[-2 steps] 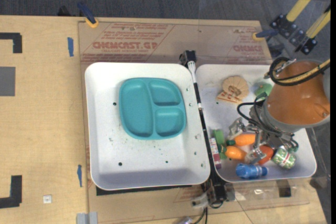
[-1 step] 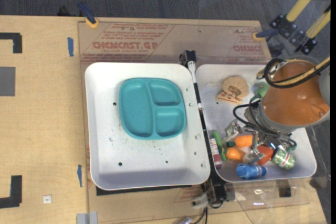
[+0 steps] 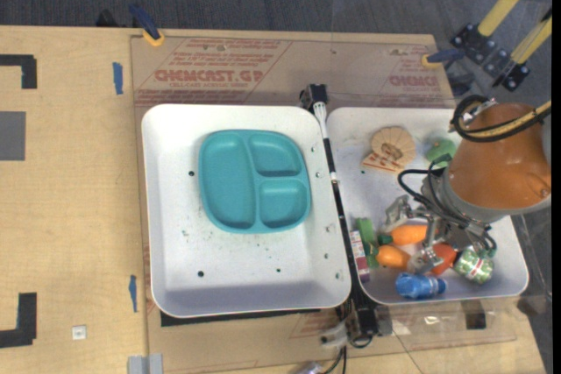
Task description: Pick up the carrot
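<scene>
End effector was low in the right bin, among clutter at its near side; finger state could not be told. Carrot lay in the same bin, just left of the end effector, with a blue object nearer. Teal divided plate sat in the left bin.

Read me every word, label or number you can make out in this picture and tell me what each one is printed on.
"CHEMCAST GP": red print on the brown cardboard sheet behind the bins, upper left.
Red print at the sheet's upper right starts "CHEMC"; the rest is cut off.
Small red lines above both: too blurred.
Label on the green-and-red can: too small to read.
</scene>
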### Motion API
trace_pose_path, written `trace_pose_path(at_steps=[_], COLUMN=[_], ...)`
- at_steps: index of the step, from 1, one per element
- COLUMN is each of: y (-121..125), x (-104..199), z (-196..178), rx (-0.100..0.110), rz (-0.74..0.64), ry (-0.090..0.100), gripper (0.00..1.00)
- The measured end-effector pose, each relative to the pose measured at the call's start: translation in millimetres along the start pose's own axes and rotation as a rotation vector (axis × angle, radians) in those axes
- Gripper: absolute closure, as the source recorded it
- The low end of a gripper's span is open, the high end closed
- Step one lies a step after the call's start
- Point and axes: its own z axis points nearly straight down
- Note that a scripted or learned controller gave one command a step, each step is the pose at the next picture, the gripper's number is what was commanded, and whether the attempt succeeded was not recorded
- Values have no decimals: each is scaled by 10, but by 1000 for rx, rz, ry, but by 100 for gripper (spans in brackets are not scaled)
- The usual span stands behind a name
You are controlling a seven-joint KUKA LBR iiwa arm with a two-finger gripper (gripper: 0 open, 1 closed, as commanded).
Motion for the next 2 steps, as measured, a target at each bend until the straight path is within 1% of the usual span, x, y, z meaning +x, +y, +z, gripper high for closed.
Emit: trace_pose_path(at_steps=[1, 2], y=[59, 127], x=[-38, -37], z=[5, 9], rx=[3, 6], rz=[-93, 131], ry=[5, 15], gripper=[0, 0])
